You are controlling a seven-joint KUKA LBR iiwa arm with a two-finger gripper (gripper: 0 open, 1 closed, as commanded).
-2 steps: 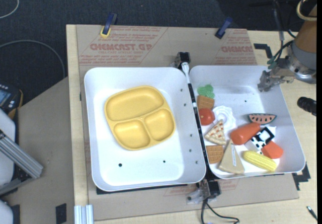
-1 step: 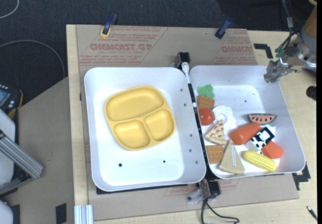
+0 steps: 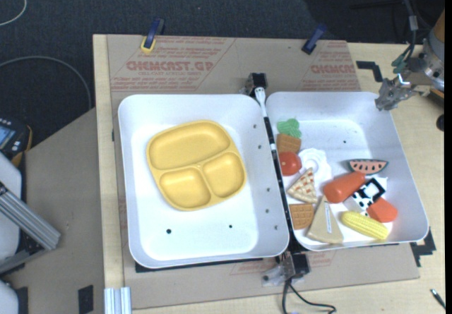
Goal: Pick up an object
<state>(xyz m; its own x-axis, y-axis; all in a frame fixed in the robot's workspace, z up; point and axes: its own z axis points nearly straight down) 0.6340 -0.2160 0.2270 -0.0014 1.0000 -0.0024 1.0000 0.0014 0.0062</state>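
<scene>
Gripper (image 3: 393, 94), finger state indeterminate, hovers over right bin's (image 3: 332, 111) bare far-right corner; watermelon slice (image 3: 367, 165) lies nearer camera.

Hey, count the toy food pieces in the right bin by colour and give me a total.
Green: 1, leafy green piece
Red or orange: 4, including red tomato and orange carrot
Yellow or tan: 5, including yellow corn cob
Black-and-white: 1, checkered piece
Total: 11
</scene>
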